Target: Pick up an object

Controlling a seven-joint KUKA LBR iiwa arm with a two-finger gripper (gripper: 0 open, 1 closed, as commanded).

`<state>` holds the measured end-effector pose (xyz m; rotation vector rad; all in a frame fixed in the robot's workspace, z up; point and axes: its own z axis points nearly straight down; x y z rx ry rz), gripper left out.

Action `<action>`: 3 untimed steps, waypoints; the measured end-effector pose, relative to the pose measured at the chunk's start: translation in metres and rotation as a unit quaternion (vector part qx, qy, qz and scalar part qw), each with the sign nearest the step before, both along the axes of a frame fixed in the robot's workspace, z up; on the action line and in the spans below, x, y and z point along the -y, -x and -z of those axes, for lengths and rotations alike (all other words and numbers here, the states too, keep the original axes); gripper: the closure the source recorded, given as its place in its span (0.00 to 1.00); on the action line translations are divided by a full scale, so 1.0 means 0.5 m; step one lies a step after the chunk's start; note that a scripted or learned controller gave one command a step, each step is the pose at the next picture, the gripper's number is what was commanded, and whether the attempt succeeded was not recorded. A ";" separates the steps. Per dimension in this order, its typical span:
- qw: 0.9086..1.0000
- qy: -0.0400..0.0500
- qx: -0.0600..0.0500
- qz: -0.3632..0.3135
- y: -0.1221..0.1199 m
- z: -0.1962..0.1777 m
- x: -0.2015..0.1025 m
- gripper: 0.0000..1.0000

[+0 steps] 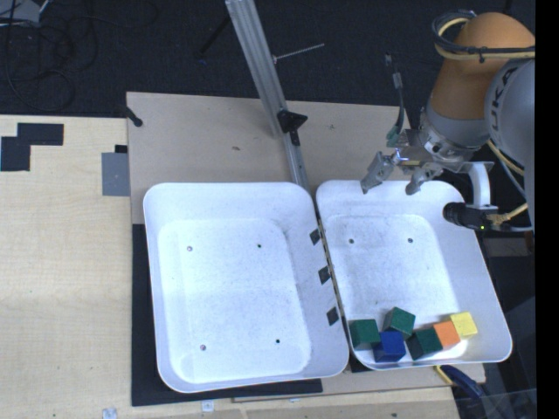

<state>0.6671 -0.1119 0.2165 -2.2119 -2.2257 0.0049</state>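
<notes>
Camera view gives me both bins from above, and I place everything against the right bin (489,278), the one the arm works over. Left bin (166,234) sits flush against the right bin's left wall, joined along that seam by three small black clips (323,273).

My arm (480,68) comes in from beyond the right bin's far right corner. Its orange band bulges above the wrist, and the grey wrist points down and leftward toward the far rim. Gripper (395,178) hangs over the far edge of the right bin, about midway along that rim, raised off the floor and well apart from the blocks. I see its two fingers (374,175) splayed apart, spread wide, with nothing between them and nothing touching them.

An aluminium rail (262,68) slants up and away from the right bin's far left corner.

The objects to pick all lie huddled against the near wall of the right bin. A dark green block (364,331) sits toward the near left corner; a second green block (402,320) lies just beside it; a blue block (390,346) is tucked between them at the rim. Another dark green block (425,342) touches the orange block (446,333), and the yellow block (464,324) lies nearest the right wall.
</notes>
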 end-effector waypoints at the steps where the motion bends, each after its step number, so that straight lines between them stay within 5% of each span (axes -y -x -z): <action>1: 1.000 0.000 0.000 -0.001 0.000 0.000 0.000 0.00; 2: 1.000 0.000 -0.001 0.003 -0.002 0.012 0.011 0.00; 3: 1.000 0.000 -0.002 0.005 0.016 0.068 0.127 0.00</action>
